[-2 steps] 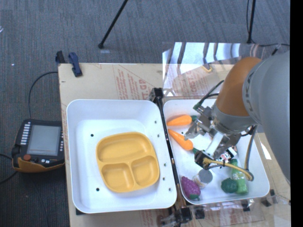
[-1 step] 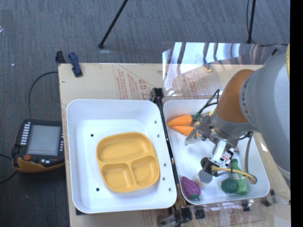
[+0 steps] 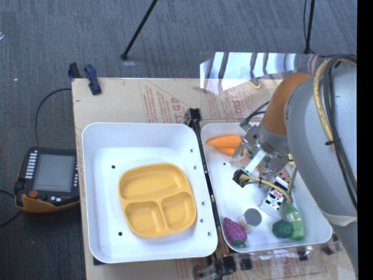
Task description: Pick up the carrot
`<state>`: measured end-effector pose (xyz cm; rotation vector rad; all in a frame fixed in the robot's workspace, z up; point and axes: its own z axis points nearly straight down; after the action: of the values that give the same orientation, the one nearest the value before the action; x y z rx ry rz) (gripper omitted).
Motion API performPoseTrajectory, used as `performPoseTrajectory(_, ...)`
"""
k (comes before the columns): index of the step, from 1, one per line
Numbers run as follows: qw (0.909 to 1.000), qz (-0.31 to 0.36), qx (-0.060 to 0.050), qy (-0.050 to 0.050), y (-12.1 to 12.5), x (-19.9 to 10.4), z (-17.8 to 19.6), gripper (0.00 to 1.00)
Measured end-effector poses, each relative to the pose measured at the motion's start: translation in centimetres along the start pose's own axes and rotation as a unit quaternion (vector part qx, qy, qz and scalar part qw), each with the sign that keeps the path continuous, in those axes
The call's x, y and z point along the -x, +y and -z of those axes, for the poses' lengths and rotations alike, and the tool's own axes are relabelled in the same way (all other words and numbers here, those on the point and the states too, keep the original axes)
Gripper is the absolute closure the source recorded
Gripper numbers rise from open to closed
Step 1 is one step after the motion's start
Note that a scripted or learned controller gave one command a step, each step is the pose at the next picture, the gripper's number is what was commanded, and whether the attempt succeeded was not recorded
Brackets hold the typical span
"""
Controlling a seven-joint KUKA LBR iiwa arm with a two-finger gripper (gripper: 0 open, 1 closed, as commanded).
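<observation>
Fingers of grey two-finger gripper (image 3: 247, 151), spread not discernible, just right of orange tapered plastic carrot (image 3: 223, 141), long axis running left-right.

Yellow divided plate (image 3: 156, 198) in left bin (image 3: 104, 147), purple grapes (image 3: 235, 231), green vegetable (image 3: 283, 229)

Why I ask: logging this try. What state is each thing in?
carrot: lying in right bin.
gripper: over right bin, beside carrot.
yellow plate: flat in left bin.
grapes: lying in right bin.
can: upright beside grapes.
green vegetable: lying in right bin.
</observation>
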<state>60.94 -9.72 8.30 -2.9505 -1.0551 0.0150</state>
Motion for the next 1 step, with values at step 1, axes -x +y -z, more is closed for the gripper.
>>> performPoseTrajectory(1,1.0,0.004,-0.005,-0.003,-0.23,-0.09,0.58,1.0)
